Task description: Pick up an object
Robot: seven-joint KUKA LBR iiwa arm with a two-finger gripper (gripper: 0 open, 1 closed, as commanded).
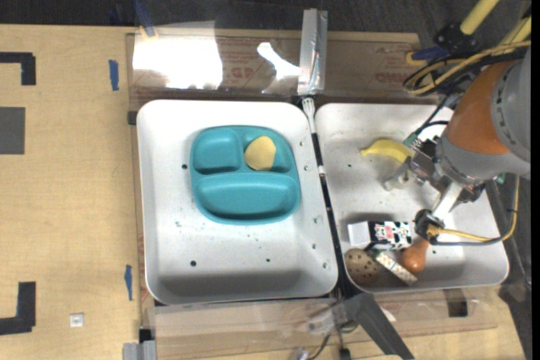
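A yellow banana [382, 150] lies in the upper middle of the right bin [354, 126]. My gripper [400, 174] hangs just below and to the right of the banana, close to its right end, with the grey arm and its orange band [471, 120] behind it. Whether it touches the banana is not clear. Near the right bin's front edge lie a small white and black box [380, 232], a brown disc with holes [363, 264] and an orange-brown piece [413, 255].
The left bin [164, 249] holds a teal divided plate [240, 196] with a round yellow fruit [261, 153] in its upper right compartment. Cables [460, 236] trail from the wrist over the right bin. A metal divider [312, 55] stands behind the bins.
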